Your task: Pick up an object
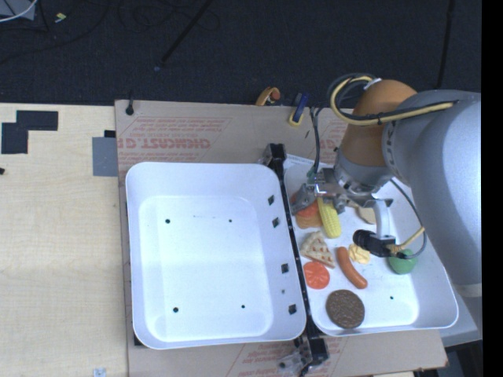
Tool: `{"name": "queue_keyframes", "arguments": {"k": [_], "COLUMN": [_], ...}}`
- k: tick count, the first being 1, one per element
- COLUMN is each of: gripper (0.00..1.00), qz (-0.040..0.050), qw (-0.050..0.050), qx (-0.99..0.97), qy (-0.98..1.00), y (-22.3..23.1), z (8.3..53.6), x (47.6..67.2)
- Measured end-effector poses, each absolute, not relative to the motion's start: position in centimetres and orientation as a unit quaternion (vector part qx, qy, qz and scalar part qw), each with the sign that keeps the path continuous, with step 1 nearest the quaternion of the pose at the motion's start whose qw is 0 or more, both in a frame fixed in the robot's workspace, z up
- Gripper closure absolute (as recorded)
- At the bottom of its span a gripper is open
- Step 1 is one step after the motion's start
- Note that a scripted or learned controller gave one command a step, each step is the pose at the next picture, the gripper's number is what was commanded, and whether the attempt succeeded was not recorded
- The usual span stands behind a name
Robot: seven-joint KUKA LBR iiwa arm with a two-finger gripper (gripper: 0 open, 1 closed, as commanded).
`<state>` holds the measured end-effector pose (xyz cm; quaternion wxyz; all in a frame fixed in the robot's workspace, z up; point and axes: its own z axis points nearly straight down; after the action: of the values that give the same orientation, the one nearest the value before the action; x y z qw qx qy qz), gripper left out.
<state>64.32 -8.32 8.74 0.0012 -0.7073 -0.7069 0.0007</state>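
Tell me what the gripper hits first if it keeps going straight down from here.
Most likely the corn cob, lying directly under the gripper in the right bin; the orange piece sits just beside it. Depth is hard to judge.

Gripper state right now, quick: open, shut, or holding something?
Gripper: low in the right bin, right at the corn cob; open or shut cannot be told, and no grasp is visible.

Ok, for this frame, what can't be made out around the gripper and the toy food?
- Gripper, camera view: the wrist above hides the fingers, so grip is undecided.
- Corn cob: upper end tucked under the gripper; contact unclear.
- Orange piece: partly covered, identity unclear.
- Right bin: far corner hidden by the arm.
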Motion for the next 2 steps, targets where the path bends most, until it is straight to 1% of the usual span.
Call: {"name": "queue_keyframes", "arguments": {"k": [2], "gripper": [0.0], "qz": [0.0012], "qw": [0.001], "qx": [-0.706], "qy": [-0.708], "y": [-8.19], "z": [8.74], "x": [64.34]}}
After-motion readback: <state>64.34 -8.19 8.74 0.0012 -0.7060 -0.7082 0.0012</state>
